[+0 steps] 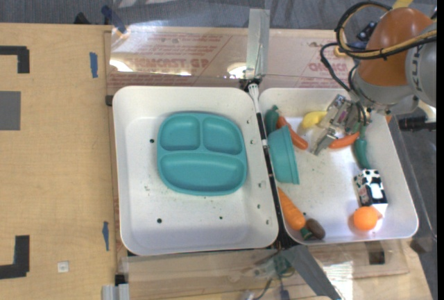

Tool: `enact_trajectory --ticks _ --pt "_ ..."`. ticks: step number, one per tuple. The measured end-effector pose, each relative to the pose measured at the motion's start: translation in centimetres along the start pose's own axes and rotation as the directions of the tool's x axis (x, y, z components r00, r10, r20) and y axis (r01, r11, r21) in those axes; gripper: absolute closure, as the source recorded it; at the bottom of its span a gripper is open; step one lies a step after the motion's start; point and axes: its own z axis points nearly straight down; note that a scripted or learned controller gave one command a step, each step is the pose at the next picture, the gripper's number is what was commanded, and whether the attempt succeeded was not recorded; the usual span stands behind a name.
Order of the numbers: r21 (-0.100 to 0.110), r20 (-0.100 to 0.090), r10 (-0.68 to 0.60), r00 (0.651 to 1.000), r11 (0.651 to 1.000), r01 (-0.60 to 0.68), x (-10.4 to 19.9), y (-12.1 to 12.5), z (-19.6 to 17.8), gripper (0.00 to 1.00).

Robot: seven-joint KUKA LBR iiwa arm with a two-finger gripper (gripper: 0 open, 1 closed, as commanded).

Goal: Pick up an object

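Orange carrot [345,141] lies just right of the claw [326,139], long axis roughly sideways; the claw's opening I cannot tell.

Bright even light, soft shadows, slight blur

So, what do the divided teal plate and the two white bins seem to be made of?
Divided teal plate: probably moulded plastic, smooth with a soft sheen, one even colour, rounded compartment ridges. White bins: probably thin formed plastic, matte to slightly glossy, with rounded corners and scuffed, speckled floors. The material is a guess from looks alone.
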Motion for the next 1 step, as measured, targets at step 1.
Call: enact_trajectory --ticks 1 --pt "-0.014 0.033 0.254 0.967 0.967 -0.253 3.49 -2.97 0.16 0.0"
